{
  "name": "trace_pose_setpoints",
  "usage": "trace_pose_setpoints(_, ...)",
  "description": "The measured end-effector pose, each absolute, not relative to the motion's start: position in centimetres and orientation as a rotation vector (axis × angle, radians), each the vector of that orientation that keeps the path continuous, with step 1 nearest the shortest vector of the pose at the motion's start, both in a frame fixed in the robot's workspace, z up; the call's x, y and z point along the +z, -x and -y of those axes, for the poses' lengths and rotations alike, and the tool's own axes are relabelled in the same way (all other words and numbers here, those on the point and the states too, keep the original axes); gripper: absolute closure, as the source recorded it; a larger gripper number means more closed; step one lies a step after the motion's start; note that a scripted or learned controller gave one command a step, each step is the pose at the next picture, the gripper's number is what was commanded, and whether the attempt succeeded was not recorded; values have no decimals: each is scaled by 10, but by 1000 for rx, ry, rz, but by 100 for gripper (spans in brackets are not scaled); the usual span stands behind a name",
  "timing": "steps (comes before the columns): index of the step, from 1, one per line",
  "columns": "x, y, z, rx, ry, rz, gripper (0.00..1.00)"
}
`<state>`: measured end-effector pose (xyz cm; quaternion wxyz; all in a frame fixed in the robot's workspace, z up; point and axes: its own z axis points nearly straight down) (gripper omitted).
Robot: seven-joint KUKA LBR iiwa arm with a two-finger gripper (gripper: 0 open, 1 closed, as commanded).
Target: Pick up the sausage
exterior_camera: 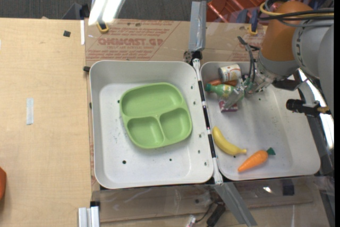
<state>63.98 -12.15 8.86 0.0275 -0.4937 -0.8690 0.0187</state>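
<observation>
Overhead, gripper (245,87) hangs at right bin (281,165) rear clutter, approx. over possibly the sausage (217,83); finger state can't be told. Banana (227,143), carrot (254,160) lie nearer.

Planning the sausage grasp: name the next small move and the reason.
Probably a short lowering of the hand toward the reddish sausage at the right bin's far-left corner: the hand hovers over that clutter, beside a green bottle and a can.

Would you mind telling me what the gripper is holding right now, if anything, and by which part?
It cannot be told. The gripper sits low over the clutter at the back of the right bin, and no item shows clearly between its tips.
</observation>
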Motion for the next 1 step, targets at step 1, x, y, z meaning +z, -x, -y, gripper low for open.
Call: trace_pose_setpoints(1,88,-641,121,64,1510,2687,0)
